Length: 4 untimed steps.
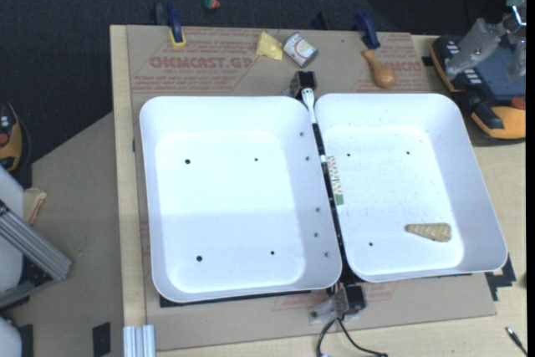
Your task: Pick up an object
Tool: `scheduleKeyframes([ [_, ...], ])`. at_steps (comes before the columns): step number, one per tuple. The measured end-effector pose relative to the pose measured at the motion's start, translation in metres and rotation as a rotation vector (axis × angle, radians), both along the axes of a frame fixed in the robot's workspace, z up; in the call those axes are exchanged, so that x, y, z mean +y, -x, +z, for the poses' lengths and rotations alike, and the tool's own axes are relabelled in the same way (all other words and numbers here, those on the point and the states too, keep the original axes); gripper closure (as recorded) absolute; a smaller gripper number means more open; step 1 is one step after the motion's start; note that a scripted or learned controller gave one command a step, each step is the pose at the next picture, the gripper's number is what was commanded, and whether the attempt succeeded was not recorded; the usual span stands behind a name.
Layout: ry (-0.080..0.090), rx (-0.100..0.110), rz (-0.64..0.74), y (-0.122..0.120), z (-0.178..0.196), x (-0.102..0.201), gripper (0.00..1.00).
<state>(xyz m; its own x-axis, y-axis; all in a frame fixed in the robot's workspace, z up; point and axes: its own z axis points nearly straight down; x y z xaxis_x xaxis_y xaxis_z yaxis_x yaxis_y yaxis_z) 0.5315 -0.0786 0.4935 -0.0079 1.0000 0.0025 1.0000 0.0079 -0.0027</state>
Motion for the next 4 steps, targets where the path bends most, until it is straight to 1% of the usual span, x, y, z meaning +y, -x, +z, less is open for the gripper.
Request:
scheduleKeyframes([
  [1, 0.004, -0.006, -0.006, -0.001, 0.011, -0.004, 1.0],
  [2, 0.002, 0.009, -0.007, -0.069, -0.139, 0.001, 1.0],
  [3, 0.004, -0.024, -0.003, -0.097, 0.014, 0.032, 1.0],
  [4, 0.001, 0.006, -0.001, -0.136, -0.104, 0.113, 1.0],
])
